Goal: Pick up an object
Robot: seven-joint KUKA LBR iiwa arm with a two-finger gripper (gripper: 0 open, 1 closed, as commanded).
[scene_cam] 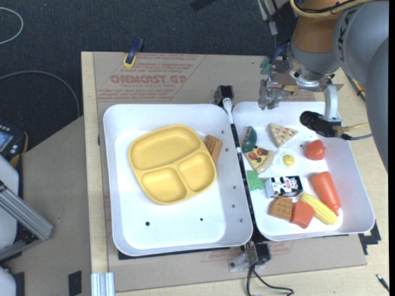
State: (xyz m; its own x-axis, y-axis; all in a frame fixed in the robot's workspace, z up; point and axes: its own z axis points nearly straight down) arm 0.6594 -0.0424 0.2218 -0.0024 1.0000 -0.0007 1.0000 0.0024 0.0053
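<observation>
The gripper hangs over the right bin's far left corner, fingers together and empty, so it must next drop onto the nearby pizza slice

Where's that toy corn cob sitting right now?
The corn cob lies in the right bin, near its front edge, between the carrot and a red block.

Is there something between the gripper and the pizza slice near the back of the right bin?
Nothing visible does. The gripper hangs over the back rim of the right bin, and the pizza slice lies just in front of it with only bare white floor between them. Its nearest neighbours lie further forward.
</observation>
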